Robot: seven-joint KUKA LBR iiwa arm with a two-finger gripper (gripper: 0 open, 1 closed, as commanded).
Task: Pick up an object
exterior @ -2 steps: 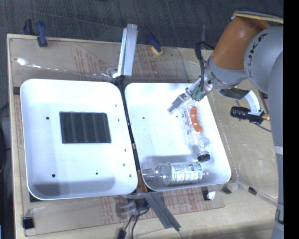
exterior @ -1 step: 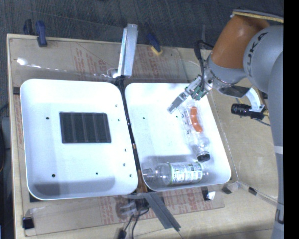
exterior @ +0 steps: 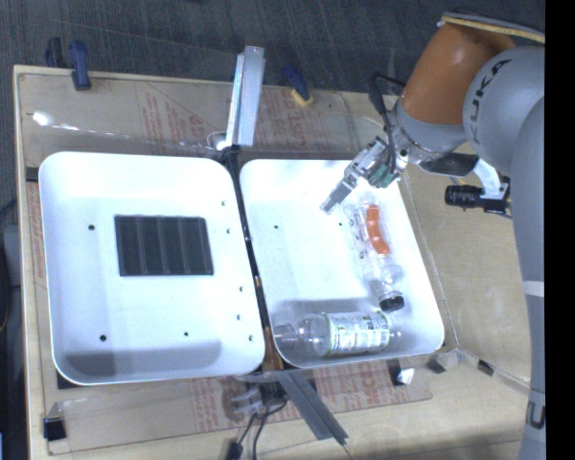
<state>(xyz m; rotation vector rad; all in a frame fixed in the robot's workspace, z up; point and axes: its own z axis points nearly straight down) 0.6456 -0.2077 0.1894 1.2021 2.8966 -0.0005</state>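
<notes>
We look down on a pale wooden bench [exterior: 479, 286] with red print, standing on dark carpet [exterior: 125, 17]. Blue clamps [exterior: 80, 62] sit along its far edge, and a grey metal bar [exterior: 244, 94] rises between the two bins at the back. Another grey bar [exterior: 311, 410] lies at the near edge.

The left bin [exterior: 77, 190] carries a dark ribbed rectangle [exterior: 163, 245] on its floor. The right bin [exterior: 297, 247] holds two clear bottles. One bottle [exterior: 337, 333] lies on its side along the near wall, with a printed label around its middle and its neck pointing toward the left bin. The second bottle [exterior: 376, 247] lies along the right wall, with an orange label in its upper half and a black cap [exterior: 392, 304] at its near end, close to the first bottle.

The arm [exterior: 498, 94] comes in from the right, its orange band above the wrist, and bends down toward the far right corner of the right bin. The gripper [exterior: 337, 197] hangs just beside the far end of the orange-labelled bottle, pointing down and to the left. We see nothing held in it, and we cannot tell whether it is spread or closed.
</notes>
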